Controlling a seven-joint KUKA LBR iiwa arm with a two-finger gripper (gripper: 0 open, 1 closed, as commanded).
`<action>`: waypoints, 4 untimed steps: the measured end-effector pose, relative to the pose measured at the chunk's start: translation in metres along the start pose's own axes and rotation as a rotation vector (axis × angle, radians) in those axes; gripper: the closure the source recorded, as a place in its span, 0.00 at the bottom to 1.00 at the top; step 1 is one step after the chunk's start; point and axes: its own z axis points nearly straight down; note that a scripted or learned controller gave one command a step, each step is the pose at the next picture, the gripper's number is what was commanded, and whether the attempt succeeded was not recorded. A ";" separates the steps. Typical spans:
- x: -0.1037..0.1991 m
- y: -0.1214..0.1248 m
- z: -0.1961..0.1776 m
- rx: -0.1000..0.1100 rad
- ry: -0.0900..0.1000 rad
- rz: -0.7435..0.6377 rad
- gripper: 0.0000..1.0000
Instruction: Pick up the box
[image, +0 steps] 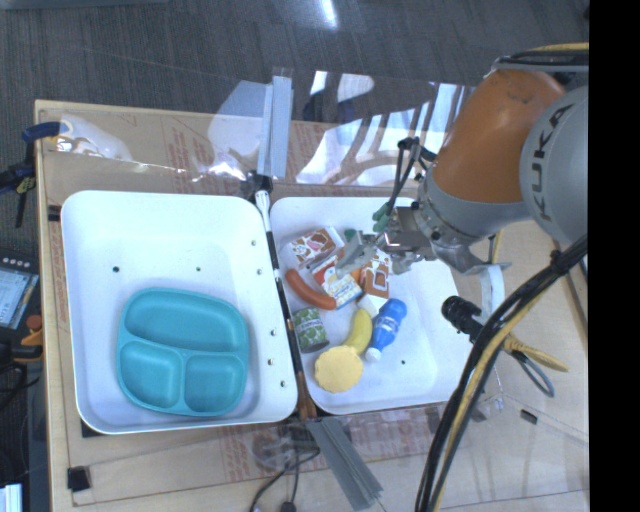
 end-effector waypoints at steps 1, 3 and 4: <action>-0.092 0.021 0.113 0.000 0.000 -0.104 0.00; -0.080 0.089 0.189 -0.002 0.000 -0.372 0.00; -0.040 0.055 0.188 -0.003 -0.001 -0.321 0.00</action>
